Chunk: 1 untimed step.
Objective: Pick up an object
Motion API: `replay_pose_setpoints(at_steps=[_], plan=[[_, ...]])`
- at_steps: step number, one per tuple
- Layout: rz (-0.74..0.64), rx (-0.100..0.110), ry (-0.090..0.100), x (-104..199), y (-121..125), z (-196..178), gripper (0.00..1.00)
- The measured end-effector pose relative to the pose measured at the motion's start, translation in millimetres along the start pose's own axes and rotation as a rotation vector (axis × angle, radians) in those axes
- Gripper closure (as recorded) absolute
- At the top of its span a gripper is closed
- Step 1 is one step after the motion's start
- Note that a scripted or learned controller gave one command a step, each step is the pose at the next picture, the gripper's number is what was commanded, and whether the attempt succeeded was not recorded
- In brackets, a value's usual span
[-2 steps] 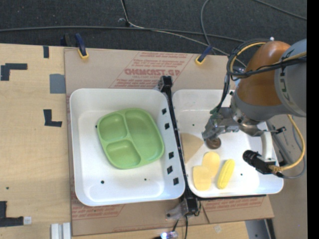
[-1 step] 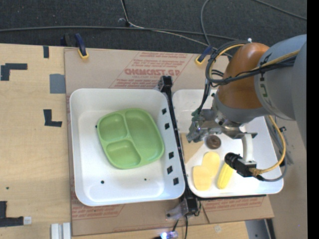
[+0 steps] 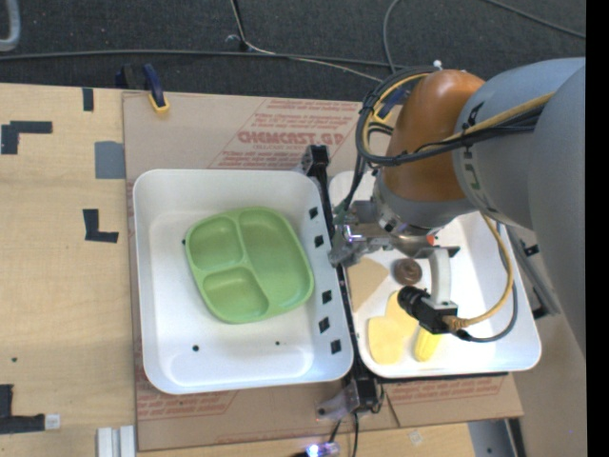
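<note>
The grey arm (image 3: 533, 150) reaches in from the right of the green plate (image 3: 249, 265) and hangs over the right bin (image 3: 519, 355). The plate lies flat in the left bin (image 3: 145, 255). The gripper (image 3: 385, 241) sits just right of the plate's upper right corner, beyond the wall between the bins. The wrist hides it, so I cannot tell whether it is apart or together, and nothing shows in it.

Three loose things lie right of the plate, all on the near side of the gripper:

- **Pale yellow piece** (image 3: 383, 339): off the plate's lower right corner, its long axis running away from the camera and its narrow end pointing toward the gripper.
- **Bright yellow piece** (image 3: 425, 347): just beyond the pale one and lying the same way.
- **Brown disc** (image 3: 408, 272): round, with no long axis. It is nearest the gripper and likely the easiest pick.
</note>
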<state>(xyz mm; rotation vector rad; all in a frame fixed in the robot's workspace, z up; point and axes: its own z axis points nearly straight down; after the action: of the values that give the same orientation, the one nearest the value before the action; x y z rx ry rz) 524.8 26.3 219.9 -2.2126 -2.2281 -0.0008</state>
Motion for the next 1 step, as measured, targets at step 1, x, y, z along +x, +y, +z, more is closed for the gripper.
replay_pose_setpoints(at_steps=[1], plan=[[0.001,0.002,-0.001,45.9,-5.5,5.3,1.0]])
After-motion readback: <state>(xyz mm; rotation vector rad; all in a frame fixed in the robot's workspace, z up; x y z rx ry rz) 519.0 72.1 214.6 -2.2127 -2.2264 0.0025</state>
